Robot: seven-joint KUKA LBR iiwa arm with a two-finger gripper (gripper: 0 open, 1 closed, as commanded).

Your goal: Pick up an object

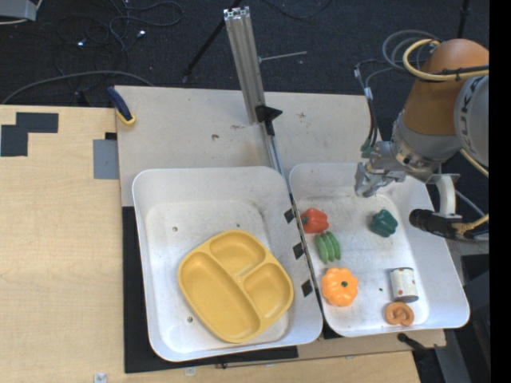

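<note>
Green and blocky, a small dark-green plastic toy pepper (384,223) lies in the right white bin (447,294), toward its far right part and nearest of all the pieces to the metal two-finger gripper (369,183), which hangs just up and left of it, apart from it and holding nothing. It looks light, stiff and a little slick, so a pinch across its narrow middle seems safest. Nearer the bin's left wall sit a red toy pepper (314,219) and a ribbed green toy vegetable (328,246) just beside each other, then an orange toy pumpkin (338,286). A small white cylinder (403,283) and a tan ring-shaped toy (399,314) rest near the front edge. A yellow compartment tray (235,285) lies in the left white bin (160,214).
</note>
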